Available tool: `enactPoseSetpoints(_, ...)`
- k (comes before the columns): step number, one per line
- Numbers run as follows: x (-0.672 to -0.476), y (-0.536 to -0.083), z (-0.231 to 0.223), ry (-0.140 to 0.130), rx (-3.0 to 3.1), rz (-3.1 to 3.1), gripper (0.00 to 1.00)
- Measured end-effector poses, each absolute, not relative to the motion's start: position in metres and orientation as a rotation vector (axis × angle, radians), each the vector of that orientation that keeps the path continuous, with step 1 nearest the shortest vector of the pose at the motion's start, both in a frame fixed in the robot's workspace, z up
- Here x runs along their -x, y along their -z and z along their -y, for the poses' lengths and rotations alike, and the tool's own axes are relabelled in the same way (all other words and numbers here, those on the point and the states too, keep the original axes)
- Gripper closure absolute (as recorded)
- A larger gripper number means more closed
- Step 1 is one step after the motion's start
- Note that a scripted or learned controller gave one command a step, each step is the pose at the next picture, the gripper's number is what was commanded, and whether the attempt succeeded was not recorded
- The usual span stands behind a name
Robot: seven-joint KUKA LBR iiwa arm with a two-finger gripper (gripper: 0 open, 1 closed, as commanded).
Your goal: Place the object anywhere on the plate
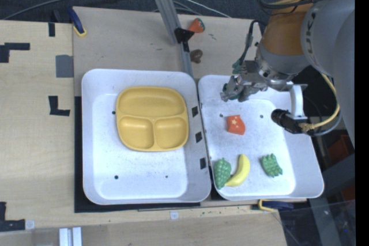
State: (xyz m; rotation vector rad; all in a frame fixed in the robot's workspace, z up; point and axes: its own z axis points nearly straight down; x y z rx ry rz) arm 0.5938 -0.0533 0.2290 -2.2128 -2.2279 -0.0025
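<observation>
Over the far left corner of the right bin (305,176) hangs the gripper (233,91); whether it is clenched or released I cannot tell, though nothing sits in it; a red piece (234,124) lies just near of it on the bin floor; along the near edge rest a green bunch (222,170) touching a banana (239,170), and a green piece (271,165) apart to the right; the yellow plate (153,118) sits in the left bin (98,176).

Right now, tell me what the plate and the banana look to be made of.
Plate: probably moulded plastic, matte yellow, with three pressed-in compartments and soft rounded edges. Banana: looks like a plastic or rubber toy, uniformly yellow and smooth; the view leaves the exact material open.
</observation>
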Motion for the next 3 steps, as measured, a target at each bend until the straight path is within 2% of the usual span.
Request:
enactPoseSetpoints(1,-0.619,-0.226,0.011,0.001,2.214,2.227,1.0)
enactPoseSetpoints(2,-0.638,-0.236,-0.045,0.003,2.212,2.229,1.0)
enactPoseSetpoints(3,-0.652,-0.219,-0.094,-0.001,2.215,2.227,1.0)
